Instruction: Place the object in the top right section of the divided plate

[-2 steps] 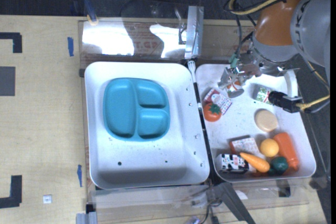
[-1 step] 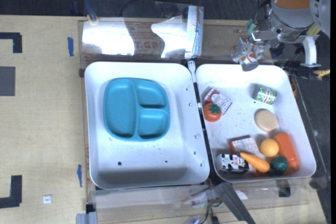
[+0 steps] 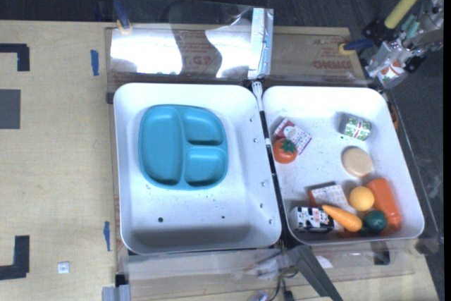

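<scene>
On the left of the bench (image 3: 56, 151) you see the first white bin (image 3: 190, 218). Inside it lies the blue divided plate (image 3: 183, 146), a little toward the far left part of the bin. The plate has one large section on its left and two smaller sections on its right, one above the other. All three sections show only bare blue surface, so the top right section carries nothing.

Going to the right, you find the second white bin (image 3: 317, 109), touching the first one along the middle edge. All the objects are in this bin. Near its left wall there is a small red tomato (image 3: 285, 151) with a white and red packet (image 3: 294, 135) just beside it. Further right sits a green and white can (image 3: 356, 127), and below it a beige round piece (image 3: 358, 162). Along the near edge you see a black and white carton (image 3: 312, 219), a carrot (image 3: 342, 217), a yellow ball (image 3: 362, 198), a dark green item (image 3: 374, 221) and an orange-red cylinder (image 3: 386, 202), all crowded together.

At the far right top corner, outside the bins, you see the gripper (image 3: 394, 63). You cannot tell how the jaws stand.
</scene>
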Motion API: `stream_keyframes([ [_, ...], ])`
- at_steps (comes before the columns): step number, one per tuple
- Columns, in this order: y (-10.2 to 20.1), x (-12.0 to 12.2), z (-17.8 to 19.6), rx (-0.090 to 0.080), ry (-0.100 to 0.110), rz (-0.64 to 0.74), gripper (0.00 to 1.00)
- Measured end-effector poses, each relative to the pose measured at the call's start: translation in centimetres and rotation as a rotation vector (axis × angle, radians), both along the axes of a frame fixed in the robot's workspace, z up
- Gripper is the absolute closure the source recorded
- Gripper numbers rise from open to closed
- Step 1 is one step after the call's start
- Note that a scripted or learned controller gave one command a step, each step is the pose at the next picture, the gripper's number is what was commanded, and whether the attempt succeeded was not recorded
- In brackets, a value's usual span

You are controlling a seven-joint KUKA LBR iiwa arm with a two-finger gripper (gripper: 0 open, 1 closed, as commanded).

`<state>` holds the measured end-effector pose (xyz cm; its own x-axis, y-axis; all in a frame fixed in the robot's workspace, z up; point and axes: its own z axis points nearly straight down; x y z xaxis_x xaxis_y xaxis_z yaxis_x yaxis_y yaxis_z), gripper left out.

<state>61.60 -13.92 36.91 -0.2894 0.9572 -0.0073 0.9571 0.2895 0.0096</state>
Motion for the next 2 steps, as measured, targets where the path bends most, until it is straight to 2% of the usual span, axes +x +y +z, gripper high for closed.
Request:
stream_keyframes([
  [1, -8.58, -0.23, 6.84, -0.004, 0.003, 0.259, 1.00],
  [2, -8.46, -0.19, 6.75, -0.002, 0.004, 0.261, 0.00],
])
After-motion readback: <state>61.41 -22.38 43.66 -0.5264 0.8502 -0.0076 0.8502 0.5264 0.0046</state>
